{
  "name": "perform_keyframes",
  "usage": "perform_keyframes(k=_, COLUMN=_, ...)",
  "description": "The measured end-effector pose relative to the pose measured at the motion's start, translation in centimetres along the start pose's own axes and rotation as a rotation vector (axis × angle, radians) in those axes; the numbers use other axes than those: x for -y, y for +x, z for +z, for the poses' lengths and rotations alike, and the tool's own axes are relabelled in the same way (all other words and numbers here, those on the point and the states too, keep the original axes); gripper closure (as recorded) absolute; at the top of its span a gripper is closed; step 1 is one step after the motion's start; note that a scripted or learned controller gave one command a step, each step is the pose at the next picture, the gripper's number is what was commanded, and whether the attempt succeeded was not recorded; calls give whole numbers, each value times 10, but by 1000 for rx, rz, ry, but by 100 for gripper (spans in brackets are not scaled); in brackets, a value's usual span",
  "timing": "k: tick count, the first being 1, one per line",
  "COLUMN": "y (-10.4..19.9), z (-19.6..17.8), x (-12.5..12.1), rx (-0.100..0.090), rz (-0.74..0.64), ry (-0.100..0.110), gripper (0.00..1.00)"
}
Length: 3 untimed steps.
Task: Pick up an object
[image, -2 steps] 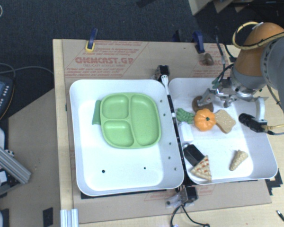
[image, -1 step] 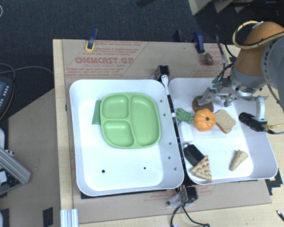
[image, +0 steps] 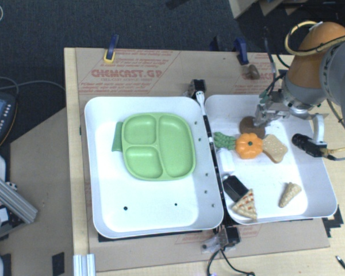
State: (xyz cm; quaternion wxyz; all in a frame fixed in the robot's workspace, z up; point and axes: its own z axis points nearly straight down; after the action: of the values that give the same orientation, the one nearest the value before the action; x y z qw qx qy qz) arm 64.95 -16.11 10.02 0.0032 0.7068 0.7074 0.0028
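Camera view | bins [image: 103, 171]: 2 | green tray [image: 158, 146]: 1 | pumpkin [image: 249, 146]: 1

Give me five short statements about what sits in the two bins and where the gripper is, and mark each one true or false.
1. The green divided plate lies in the left bin. True.
2. The orange pumpkin sits in the left bin. False: it sits in the right bin, between a green toy and a tan bread slice.
3. The pizza slice lies near the right bin's front left corner. True.
4. The gripper hangs over the green plate. False: it is over the back of the right bin, by a brown round piece.
5. The plate has five compartments. False: it has three.
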Motion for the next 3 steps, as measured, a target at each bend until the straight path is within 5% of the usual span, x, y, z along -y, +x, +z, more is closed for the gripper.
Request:
perform_keyframes(k=2, y=4, z=-104, x=-3, rx=2, rz=-1, ry=0, gripper=100)
perform_keyframes(k=3, y=4, z=-127, x=-5, rx=1, rz=0, ry=3, gripper=100)
